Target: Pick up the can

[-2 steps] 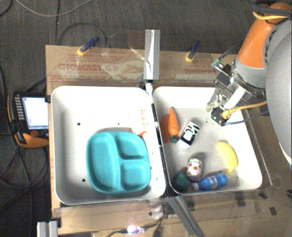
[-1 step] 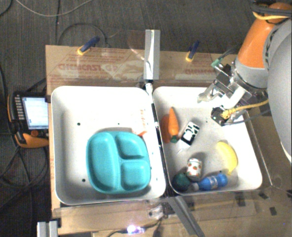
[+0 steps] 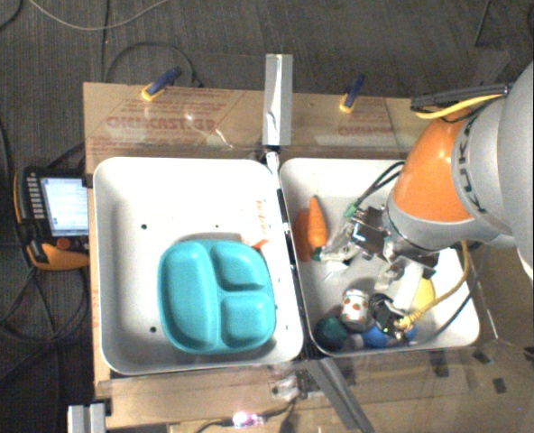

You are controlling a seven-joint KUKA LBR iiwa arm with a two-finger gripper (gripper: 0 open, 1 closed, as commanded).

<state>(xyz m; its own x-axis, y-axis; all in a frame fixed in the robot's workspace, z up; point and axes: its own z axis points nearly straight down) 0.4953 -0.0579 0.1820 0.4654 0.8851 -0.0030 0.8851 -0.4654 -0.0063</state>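
Two white bins sit side by side; the left bin (image 3: 114,242) carries a teal divided plate (image 3: 217,296) near its front edge. The arm (image 3: 447,183) reaches down over the right bin (image 3: 465,332), and the gripper (image 3: 366,242) sits mid-bin; whether it is wide or narrow cannot be told. An orange carrot (image 3: 314,224) lies beside the left wall. A small rounded item, probably the can (image 3: 354,307), rests near the front edge, touching a dark green object (image 3: 332,332) and a blue object (image 3: 375,336). Risk: crowding may cause a misgrasp or a neighbour being seized.
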